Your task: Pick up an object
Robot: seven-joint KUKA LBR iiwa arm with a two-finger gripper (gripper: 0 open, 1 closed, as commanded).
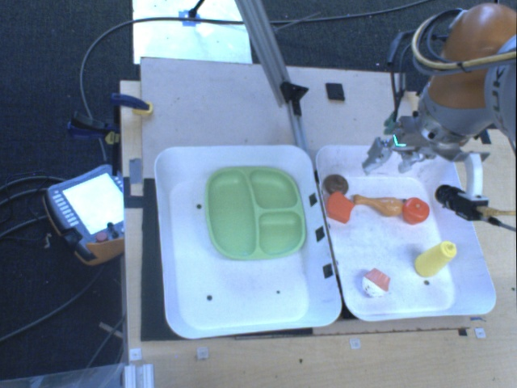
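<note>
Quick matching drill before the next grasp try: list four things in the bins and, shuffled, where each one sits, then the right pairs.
Things:
1. green divided plate
2. yellow bottle
3. brown disc
4. red and white piece

Places:
A. near edge of the right bin, toward its middle
B. left bin
C. right bin, right side
D. right bin, far left corner

Pairs: 1-B, 2-C, 3-D, 4-A
</note>
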